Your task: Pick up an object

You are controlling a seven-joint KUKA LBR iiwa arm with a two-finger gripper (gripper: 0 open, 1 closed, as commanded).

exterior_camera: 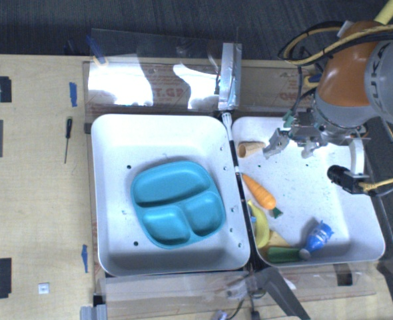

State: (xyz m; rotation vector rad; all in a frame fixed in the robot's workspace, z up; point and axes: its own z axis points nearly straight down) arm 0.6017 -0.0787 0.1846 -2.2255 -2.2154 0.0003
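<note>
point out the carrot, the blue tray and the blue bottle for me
carrot [260,192], camera view, middle of its orange body
blue tray [176,203], camera view, ridge where its three compartments meet
blue bottle [316,237], camera view, middle of its side

This is a robotics lab. A grey and orange arm [356,79] with looped cables reaches over two white bins [110,199] on a taped wooden bench [30,199]. Toy food lies in one bin.
</note>
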